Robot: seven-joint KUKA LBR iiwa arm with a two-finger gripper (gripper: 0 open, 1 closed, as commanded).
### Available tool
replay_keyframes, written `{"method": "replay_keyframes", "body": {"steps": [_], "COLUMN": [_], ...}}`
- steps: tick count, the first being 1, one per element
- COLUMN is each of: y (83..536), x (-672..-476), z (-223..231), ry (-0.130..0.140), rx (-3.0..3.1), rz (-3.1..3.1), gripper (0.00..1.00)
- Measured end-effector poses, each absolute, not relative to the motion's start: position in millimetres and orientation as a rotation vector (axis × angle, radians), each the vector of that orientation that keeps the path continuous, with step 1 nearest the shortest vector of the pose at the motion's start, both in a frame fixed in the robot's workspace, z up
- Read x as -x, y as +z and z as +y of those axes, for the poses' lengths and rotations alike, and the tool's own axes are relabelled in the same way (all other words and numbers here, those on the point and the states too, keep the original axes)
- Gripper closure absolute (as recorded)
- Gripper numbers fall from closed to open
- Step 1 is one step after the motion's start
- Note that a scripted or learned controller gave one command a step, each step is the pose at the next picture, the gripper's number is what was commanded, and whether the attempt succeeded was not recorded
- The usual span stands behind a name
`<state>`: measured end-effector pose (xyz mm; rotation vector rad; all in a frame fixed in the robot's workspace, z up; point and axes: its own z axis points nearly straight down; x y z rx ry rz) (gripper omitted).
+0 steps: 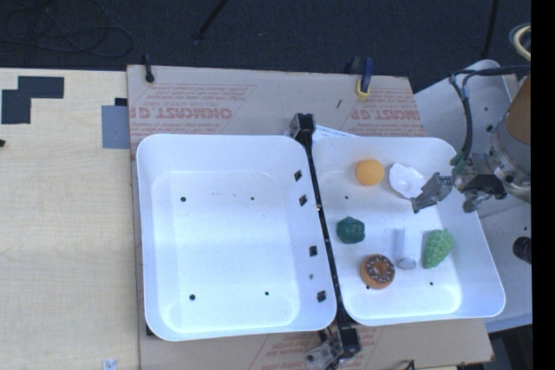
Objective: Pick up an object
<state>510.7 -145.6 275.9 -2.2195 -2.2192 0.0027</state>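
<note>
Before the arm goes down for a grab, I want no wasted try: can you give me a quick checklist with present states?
1. Objects in the right bin: ok, orange ball, white piece, dark green object, doughnut, grey cylinder, light green object.
2. Gripper over the right bin: ok, at its right rim.
3. Nothing held: ok.
4. Nearest target: white piece, ok.
5. Cylinder apart from light green object: cannot tell.
</note>
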Motion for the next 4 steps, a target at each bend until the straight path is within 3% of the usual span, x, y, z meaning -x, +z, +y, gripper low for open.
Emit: {"method": "replay_keyframes", "body": {"steps": [1,2,3,4], "y": [165,83,114,97], "x": [-568.5,-633.0,-553.9,-497.7], "z": [-200,-188,-106,-153], "ry": [0.009,0.001,0.001,0.008], "rx": [2.219,2.218,2.210,2.223], "rz": [-2.216,-2.226,-2.221,-2.211], "gripper": [0.00,0.00,0.00,0.00]}}
